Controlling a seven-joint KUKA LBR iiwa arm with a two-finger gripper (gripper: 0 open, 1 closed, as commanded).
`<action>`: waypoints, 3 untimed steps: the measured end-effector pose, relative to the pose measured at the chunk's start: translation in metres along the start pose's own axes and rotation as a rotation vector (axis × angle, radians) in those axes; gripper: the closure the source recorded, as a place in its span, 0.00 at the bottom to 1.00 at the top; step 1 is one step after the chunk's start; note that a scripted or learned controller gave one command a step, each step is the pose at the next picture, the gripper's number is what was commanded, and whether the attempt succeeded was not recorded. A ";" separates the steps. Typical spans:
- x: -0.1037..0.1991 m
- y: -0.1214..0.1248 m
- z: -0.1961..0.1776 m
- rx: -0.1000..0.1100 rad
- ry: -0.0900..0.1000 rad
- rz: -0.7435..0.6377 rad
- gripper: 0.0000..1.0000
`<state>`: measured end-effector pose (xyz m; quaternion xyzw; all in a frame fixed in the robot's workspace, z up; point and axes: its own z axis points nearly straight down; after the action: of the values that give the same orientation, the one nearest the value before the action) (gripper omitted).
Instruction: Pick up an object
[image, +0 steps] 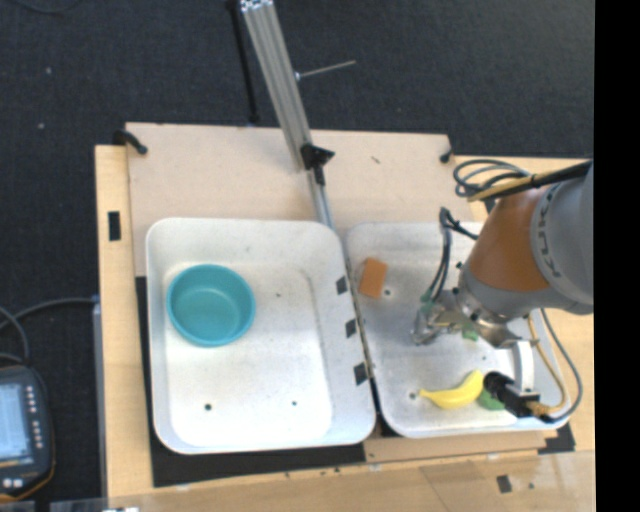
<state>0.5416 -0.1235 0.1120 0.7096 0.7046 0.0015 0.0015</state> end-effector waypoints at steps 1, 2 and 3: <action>0.006 0.004 -0.046 -0.002 0.000 -0.011 1.00; -0.001 0.006 -0.091 -0.003 -0.001 -0.011 1.00; 0.004 0.001 -0.143 -0.004 -0.001 -0.012 1.00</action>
<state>0.5419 -0.1193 0.2551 0.7054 0.7088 0.0024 0.0033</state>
